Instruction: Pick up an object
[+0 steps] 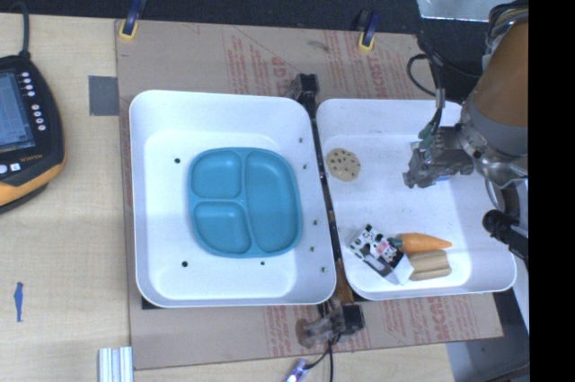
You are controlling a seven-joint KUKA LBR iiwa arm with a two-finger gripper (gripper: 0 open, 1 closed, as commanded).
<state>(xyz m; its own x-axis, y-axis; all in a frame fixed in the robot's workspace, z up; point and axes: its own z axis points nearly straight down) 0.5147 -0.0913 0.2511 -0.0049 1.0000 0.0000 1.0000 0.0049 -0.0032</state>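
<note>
Left bin (144, 191): 1 blue divided plate (243, 200), central.

Right bin (467, 281): 1 cookie (342, 164) near its left wall; 1 black-and-white patterned item (377, 249), 1 carrot (424, 241) and 1 tan block (429, 265), all touching, clustered at the near edge.

Gripper (422, 173): hovers over the right bin's middle, nothing between its fingers; whether they are spread or pressed together cannot be told.

Step, as judged: approach, no object yet picked. Cookie lies left of the gripper, apart; cluster lies nearer the front edge. Next move calls for centring over 1 item, then descending.
</note>
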